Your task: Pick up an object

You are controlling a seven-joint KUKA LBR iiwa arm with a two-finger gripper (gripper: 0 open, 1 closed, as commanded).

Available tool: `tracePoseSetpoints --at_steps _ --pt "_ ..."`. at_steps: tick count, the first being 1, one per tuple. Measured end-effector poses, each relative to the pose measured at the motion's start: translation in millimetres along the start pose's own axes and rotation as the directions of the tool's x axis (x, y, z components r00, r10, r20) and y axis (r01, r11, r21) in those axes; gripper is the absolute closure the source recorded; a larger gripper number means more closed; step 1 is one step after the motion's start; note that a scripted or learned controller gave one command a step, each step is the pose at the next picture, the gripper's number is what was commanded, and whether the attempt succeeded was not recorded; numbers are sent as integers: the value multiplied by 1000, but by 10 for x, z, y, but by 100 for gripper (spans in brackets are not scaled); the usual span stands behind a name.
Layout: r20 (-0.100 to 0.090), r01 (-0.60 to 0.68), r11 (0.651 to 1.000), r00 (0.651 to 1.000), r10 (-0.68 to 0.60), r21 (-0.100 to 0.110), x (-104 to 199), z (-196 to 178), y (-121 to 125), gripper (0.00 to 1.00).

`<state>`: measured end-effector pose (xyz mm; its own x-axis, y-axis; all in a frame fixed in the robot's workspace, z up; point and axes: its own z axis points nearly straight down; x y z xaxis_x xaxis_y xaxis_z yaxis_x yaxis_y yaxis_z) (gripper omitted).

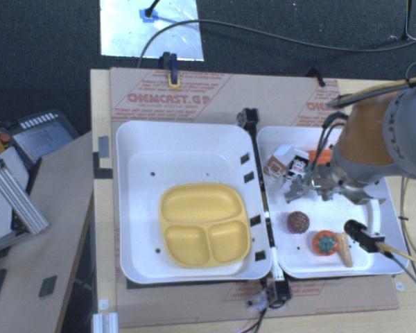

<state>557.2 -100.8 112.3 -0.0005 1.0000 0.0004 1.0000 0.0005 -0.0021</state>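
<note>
Gripper [296,188] is lowered into the right bin [381,263], its state unclear. Beside it a brown ball [298,221] is seen, apart from every wall, with open floor around.

Red print reading "CHEMCAST G P" runs along the brown paper-faced board [215,92] under the bins, in the upper middle of the frame just above the left bin [135,186]. A second run of the same red print sits slanted at the board's upper right corner, too cut off and small to read. Smaller red lines beneath the big lettering are illegible.
</note>
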Motion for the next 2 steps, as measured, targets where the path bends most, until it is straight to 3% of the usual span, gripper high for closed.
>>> tracePoseSetpoints --at_steps 1,2 --pt "0 0 1000 1000 0 -3 3 278 8 0" --pt "1 -1 1000 1000 1 -4 0 172 12 100"
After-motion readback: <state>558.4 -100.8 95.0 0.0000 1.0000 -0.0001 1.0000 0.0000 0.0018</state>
